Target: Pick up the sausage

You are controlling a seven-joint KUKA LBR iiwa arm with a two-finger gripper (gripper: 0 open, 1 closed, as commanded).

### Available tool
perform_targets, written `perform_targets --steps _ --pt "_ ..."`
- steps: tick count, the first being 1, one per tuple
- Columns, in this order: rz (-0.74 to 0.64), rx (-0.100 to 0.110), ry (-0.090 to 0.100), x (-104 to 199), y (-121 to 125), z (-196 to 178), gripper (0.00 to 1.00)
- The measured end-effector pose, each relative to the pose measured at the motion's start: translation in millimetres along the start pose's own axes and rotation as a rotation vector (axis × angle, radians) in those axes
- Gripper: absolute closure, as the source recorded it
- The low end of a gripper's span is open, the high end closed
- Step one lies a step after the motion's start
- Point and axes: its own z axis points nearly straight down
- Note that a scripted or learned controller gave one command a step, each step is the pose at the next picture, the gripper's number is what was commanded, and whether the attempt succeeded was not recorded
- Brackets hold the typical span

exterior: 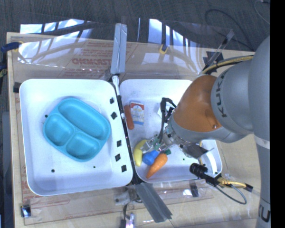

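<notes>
You see the sausage [128,116], a short reddish-brown cylinder, lying lengthwise in the right bin [152,87] against the wall it shares with the left bin [28,127], just beside a small white and red carton [137,113] on the side away from that wall. The gripper [157,144] hangs nearer the right bin's front edge than the sausage, apart from it, over a cluster of a yellow banana [139,153], a blue item [151,156] and an orange carrot [156,165]. You cannot tell how the gripper is set, because the arm's orange band [197,110] and grey wrist cover it.
</notes>
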Motion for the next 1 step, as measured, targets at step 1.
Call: perform_targets --steps 1 --pt "0.038 -0.005 -0.004 18.3 68.3 -96.3 1.0"
